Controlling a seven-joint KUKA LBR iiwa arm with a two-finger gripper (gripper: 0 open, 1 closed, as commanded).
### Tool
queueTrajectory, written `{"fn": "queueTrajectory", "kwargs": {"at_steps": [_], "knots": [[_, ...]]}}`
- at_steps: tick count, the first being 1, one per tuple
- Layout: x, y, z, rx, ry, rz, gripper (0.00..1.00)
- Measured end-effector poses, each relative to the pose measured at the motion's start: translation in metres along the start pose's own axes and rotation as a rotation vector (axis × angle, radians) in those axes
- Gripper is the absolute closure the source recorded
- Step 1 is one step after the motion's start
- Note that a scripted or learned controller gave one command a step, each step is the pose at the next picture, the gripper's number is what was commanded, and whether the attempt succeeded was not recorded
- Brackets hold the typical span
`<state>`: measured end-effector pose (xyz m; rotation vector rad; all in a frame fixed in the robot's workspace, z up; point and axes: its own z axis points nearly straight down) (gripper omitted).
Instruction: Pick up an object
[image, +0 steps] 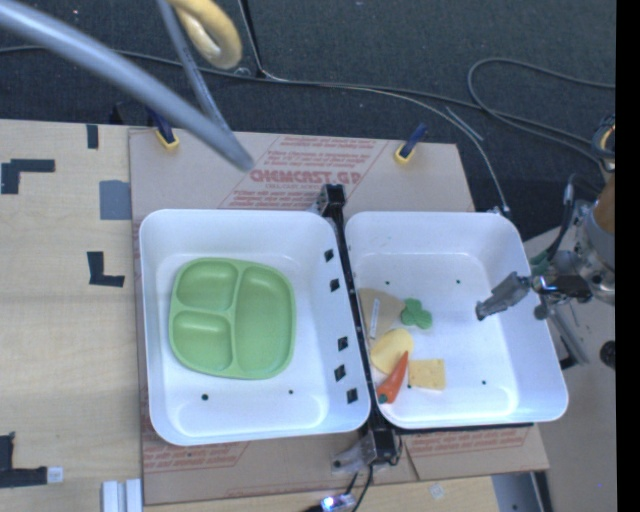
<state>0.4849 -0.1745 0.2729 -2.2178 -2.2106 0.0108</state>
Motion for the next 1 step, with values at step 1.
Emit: {"fn": "queueTrajectory", "kwargs": {"at_steps": [1], "knots": [[0.0005,0.002,-0.0057,-0.011,-0.003,-0.004,0.0]]}}
